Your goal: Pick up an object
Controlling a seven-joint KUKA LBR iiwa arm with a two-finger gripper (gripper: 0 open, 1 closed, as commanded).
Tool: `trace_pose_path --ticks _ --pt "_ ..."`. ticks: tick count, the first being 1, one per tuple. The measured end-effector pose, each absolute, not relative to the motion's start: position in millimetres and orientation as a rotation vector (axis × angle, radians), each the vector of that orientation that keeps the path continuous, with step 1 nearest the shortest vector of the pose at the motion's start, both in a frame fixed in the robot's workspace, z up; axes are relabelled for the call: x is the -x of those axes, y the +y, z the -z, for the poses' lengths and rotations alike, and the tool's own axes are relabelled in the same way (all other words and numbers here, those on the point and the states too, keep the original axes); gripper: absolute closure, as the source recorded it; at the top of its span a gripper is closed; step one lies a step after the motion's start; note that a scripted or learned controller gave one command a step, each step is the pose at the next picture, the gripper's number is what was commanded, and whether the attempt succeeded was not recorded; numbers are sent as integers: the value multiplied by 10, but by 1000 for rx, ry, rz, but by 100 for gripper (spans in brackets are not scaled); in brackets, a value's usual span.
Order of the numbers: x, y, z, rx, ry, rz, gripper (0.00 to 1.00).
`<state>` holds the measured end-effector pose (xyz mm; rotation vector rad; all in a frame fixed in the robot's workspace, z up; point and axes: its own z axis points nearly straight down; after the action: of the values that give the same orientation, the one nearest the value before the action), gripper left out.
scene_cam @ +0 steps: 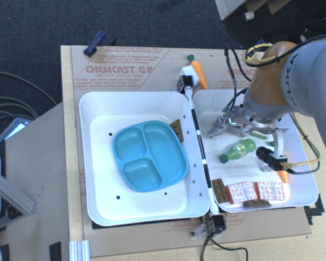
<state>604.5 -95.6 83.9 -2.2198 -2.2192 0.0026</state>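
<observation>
Grey arm (309, 75), orange wrist band (269, 80), yellow cable (301, 170)

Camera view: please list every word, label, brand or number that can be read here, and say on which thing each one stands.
"CHEMCAST GP" in large red letters, on the brown protective sheet that covers the bench behind the left bin.
Smaller red lines above and below that word: too blurred to read.
More red print on the sheet behind the right bin: too blurred to read.
Red and white packets in the right bin: printed pattern, no legible text.

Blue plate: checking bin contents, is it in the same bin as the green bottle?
No, the blue plate lies in the left bin; the green bottle lies in the right.
</observation>
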Motion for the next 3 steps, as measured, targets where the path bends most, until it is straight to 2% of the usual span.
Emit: trace_pose_path --ticks 1,2,3 --pt "-5598 -1250 -845 2221 -2218 -2 0" --pt "-5094 -977 -842 2220 -2219 -2 0" --pt "-5098 -975 -940 2222 -2219 0 100"
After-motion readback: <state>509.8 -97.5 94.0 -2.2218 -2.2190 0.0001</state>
